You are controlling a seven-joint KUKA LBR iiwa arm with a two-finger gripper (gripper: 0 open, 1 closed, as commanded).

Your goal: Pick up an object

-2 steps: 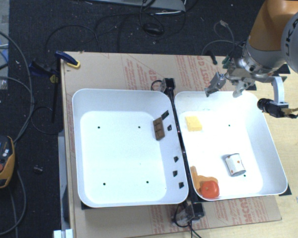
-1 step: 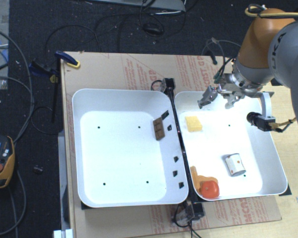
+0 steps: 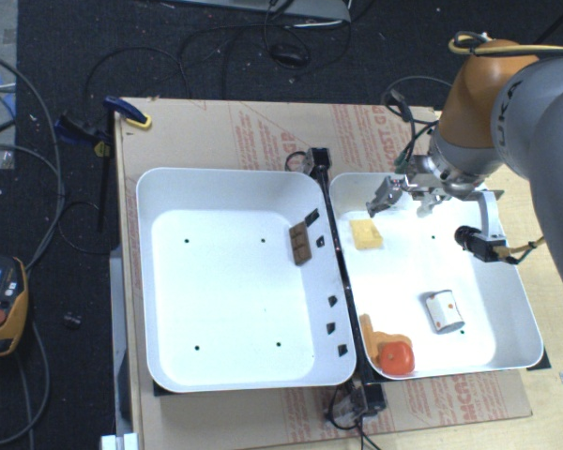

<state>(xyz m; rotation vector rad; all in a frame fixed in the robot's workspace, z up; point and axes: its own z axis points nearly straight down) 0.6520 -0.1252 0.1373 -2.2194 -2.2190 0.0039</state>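
White bins are being spanned by the arm. Above the right bin, the claw is being held open, gripping nothing. A yellow block is lying just beneath it.

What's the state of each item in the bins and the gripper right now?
gripper: above the back of the right bin, nothing seen between its fingers
yellow block: lying flat in the right bin, apart from the gripper
white and grey object: lying on the right bin floor, untouched
orange and red object: resting in the right bin's front left corner
brown piece: in the left bin, against its right wall
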